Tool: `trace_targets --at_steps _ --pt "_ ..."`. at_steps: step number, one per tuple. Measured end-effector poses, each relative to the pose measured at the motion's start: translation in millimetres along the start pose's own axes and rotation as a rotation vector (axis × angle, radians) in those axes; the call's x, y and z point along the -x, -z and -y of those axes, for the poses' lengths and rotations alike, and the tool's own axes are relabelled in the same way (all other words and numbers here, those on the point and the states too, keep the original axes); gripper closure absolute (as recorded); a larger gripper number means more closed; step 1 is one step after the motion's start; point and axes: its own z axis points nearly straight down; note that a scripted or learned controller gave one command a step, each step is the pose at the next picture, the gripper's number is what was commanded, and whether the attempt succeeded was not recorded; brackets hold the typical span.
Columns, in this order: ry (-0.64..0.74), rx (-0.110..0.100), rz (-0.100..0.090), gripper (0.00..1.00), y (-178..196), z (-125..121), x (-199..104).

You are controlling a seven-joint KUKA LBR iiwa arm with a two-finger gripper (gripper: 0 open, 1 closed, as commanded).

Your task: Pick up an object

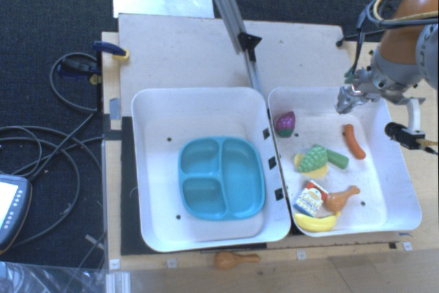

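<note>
My gripper [345, 103] hangs over the far side of the right bin [398, 175], above and a little left of an orange sausage [354, 141]. Nothing shows between its fingers. Lower in that bin lie a purple fruit [285, 123], a green and yellow corn piece [314, 159], a green piece [337, 159], a small printed carton [309, 200], a brown drumstick [340, 199] and a yellow banana [315, 221].
The left bin [154, 147] holds a teal divided plate [221, 177]. A metal pole [230, 3] slants down to the bins' shared wall. An orange drumstick [235, 259] lies on the bench in front of the bins. Cables trail at the left.
</note>
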Motion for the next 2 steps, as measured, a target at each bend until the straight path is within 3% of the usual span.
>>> trace_targets --at_steps 2 --pt "0.007 0.003 0.0 1.0 129.4 -6.3 -6.7"
